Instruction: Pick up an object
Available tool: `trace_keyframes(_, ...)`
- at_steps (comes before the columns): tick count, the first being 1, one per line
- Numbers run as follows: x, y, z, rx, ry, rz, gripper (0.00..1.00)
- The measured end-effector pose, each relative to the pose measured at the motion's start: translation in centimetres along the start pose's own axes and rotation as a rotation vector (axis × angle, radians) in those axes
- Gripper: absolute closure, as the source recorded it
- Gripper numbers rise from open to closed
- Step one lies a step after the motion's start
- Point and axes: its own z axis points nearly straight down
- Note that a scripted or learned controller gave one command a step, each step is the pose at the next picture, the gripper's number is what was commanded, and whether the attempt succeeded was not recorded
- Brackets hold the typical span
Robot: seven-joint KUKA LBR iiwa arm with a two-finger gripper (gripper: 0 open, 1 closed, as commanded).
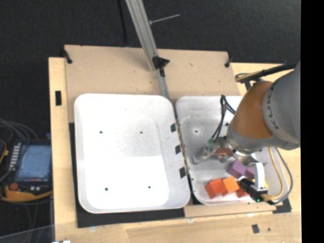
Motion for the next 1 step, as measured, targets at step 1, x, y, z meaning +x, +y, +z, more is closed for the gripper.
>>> trace_keyframes(1, -0.07, 0.14, -1.27, -0.005, 0.001, 0.009, 1.0)
